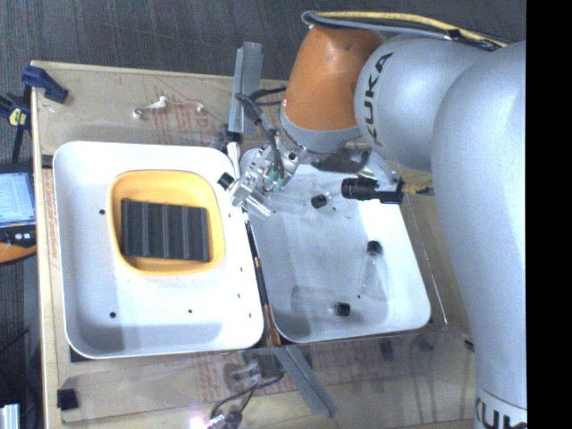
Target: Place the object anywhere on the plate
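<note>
grey arm (465, 123) over perhaps blurred jaws (253, 186)

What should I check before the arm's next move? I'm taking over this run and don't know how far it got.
1. Plate in place: ok. The yellow plate sits in the left bin.
2. Landing spot free: not ok. A dark ribbed object already covers much of the plate's middle.
3. Gripper position: ok. The gripper hangs at the seam between the bins, beside the plate's right edge.
4. Object held: cannot tell. The view does not resolve anything between its fingers.
5. Right bin contents: ok. A clear tube and small dark pieces lie in the right bin.
</note>
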